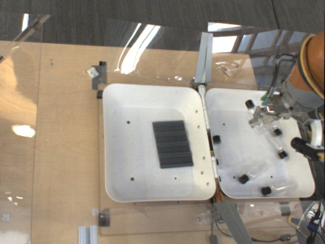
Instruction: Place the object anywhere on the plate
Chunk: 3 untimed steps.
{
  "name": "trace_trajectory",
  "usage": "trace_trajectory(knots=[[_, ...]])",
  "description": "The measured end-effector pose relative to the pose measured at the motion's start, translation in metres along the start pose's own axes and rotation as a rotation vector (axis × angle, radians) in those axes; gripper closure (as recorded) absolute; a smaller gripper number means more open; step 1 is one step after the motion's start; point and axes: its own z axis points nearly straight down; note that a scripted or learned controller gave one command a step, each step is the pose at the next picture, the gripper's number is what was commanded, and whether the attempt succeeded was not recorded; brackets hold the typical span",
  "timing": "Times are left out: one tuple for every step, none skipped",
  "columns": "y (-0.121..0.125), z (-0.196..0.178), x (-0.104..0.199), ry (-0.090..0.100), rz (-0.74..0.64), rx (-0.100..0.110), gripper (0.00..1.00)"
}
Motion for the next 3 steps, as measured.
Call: trace_trajectory(knots=[[0.019,-0.063,0.054,-0.001,-0.267,-0.001,1.00],[0.049,-0.035,0.112,0.000,0.044,0.003,1.00],[0.060,0.014,0.174,0.000,0.124,0.006,1.00]])
